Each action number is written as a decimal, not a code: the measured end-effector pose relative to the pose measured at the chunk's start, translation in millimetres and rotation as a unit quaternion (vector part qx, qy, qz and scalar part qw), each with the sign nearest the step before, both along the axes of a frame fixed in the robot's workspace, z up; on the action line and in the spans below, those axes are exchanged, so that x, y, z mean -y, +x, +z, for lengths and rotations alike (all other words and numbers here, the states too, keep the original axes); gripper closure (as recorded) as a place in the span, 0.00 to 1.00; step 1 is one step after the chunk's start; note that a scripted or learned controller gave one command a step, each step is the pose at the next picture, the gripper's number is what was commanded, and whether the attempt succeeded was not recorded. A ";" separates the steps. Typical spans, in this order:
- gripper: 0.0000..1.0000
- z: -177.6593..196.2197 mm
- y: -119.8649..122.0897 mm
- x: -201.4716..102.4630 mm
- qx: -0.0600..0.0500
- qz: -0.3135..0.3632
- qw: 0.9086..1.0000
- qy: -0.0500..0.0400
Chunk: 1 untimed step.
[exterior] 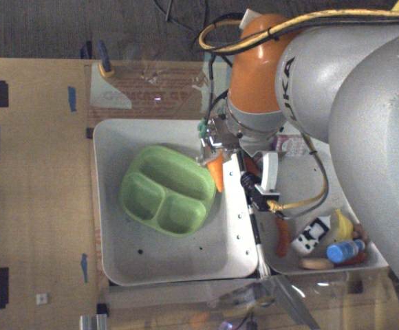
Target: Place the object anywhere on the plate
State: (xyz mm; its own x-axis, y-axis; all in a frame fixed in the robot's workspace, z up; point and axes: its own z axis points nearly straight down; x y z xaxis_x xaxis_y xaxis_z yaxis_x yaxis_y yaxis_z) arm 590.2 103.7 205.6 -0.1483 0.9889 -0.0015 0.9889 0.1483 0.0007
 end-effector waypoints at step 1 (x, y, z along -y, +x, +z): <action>0.00 0.1 0.0 -0.2 0.000 0.000 1.000 0.000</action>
